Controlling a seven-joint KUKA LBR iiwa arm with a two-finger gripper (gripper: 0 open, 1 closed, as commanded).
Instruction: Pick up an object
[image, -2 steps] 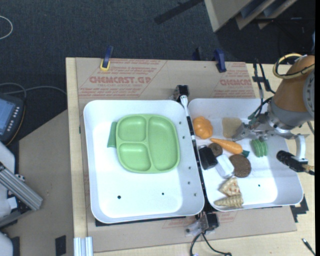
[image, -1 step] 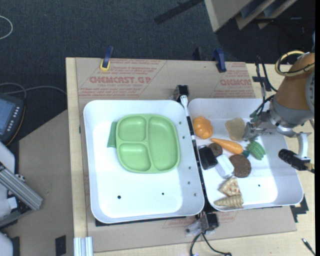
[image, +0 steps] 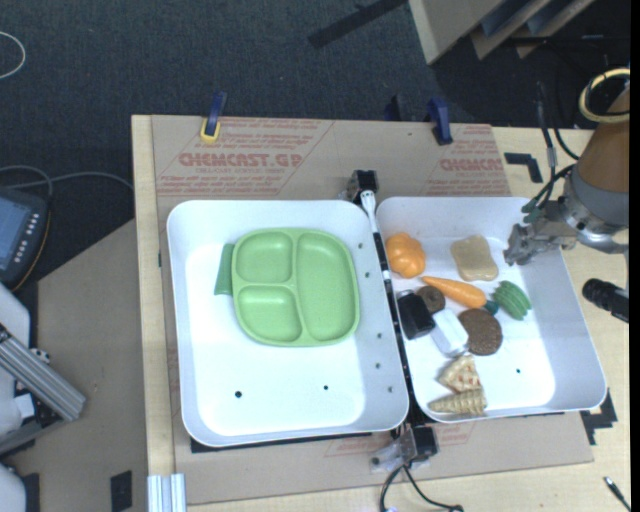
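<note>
Nothing is picked up yet: the end effector (image: 527, 243) hovers over the right bin (image: 560, 345), near the beige bread (image: 474, 258); whether it's open, I cannot tell.

Grey arm (image: 600, 205) — orange band, metal gripper (image: 528, 243)

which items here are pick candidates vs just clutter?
Job:
gripper
orange ball
carrot
tan bread slice
green toy
brown disc
black block

Lying about:
green divided tray
yellow clamp
blue clamp
</note>
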